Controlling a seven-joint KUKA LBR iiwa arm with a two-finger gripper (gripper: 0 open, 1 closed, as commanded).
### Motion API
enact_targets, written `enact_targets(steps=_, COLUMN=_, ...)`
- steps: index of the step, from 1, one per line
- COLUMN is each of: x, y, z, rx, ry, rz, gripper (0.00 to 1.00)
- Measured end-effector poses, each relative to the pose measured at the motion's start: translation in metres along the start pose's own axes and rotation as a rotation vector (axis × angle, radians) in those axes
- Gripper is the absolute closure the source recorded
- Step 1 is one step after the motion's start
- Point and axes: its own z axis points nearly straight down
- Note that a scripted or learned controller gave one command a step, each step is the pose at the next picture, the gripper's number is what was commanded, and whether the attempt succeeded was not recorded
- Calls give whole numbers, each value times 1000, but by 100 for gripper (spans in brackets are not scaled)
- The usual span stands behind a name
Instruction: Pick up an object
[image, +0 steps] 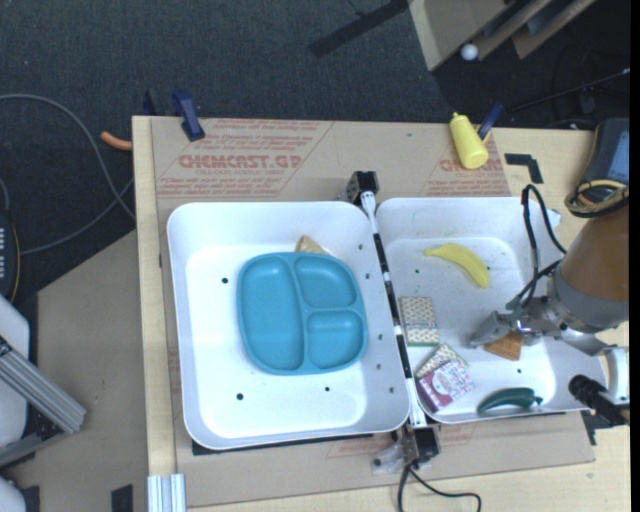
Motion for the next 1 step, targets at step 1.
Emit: enact_targets(steps=1, x=0, y=1, z=-10, rx=-4, ry=-1, rz=2, gripper=100)
